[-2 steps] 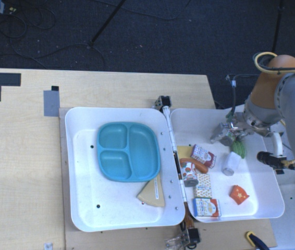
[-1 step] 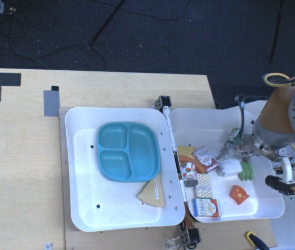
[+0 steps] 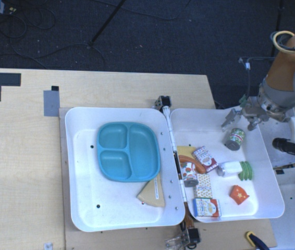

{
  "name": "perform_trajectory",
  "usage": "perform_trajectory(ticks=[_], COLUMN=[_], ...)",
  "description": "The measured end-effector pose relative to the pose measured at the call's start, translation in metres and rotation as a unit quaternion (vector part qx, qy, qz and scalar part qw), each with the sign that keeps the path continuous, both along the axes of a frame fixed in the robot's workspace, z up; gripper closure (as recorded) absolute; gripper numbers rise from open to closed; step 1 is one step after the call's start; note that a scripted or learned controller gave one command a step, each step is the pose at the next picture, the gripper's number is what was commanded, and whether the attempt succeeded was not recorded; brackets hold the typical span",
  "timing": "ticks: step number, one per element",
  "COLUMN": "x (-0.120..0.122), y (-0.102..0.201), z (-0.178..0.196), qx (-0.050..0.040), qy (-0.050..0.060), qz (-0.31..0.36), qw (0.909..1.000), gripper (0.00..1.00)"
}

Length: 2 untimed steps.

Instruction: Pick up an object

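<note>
Grey arm with orange band entering from the right, gripper poised over the far part of the right bin. Landmark taken: small tin can, lying tilted on the bin floor.

Step in hand, as judged: approach before the grasp. Nothing lifted yet; every object resting on the bin floor.

Claw state: spread wide, one finger up and to the left of the can, the other just above and to the right of it. Nothing between the fingers. Contact with the can not evident, though the slant of the view leaves height above it uncertain.

Likely target: the can, being nearest. Other candidates, all nearer the camera than the can: white and green bottle just below it; red block further below; cluster of small cartons below and to the left. Blue divided plate and tan wedge well to the left of the can, in the other bin.

Next move, as judged: centre over the can, descend to straddle it, then close. Risk: round tin on its side, apt to roll off a finger.
</note>
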<state>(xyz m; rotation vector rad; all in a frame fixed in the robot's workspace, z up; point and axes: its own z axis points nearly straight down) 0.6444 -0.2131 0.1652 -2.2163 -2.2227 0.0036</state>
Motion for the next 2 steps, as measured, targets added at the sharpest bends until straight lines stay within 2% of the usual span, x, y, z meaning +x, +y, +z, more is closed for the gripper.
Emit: perform_trajectory(ticks=[1, 2], x=[-0.081, 0.0], y=[-0.001, 0.0], z=[-0.079, -0.08], qx=[0.0007, 0.0005], qy=[0.0, 0.0], qz=[-0.001, 0.0], qw=[1.0, 1.0], gripper=[0.0, 0.0])
